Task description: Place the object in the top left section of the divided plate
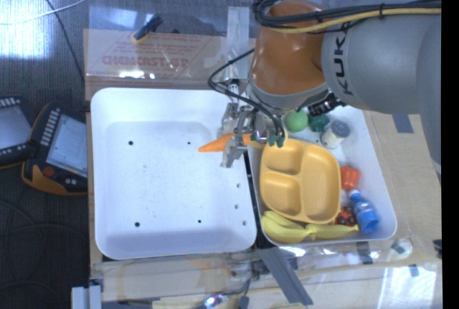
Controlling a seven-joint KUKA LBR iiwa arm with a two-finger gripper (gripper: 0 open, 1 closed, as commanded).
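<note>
My gripper [237, 143] hangs over the wall between the two bins, with the grey arm and its orange band above it. An orange carrot-shaped object [211, 146] is clamped between the fingers, and its pointed end sticks out left over the left bin [143, 186]. The yellow divided plate [319, 193] lies in the right bin, just right of the gripper. Its top left section [283, 157] sits close beside the fingers. The carrot's right end is hidden behind the fingers.
In the right bin [380, 178], a banana [294, 229] lies along the plate's lower edge. A green ball [296, 120], a small white jar [334, 132], an orange item [349, 177] and a blue bottle [364, 213] ring the plate. A teach pendant [54, 150] lies left of the bench.
</note>
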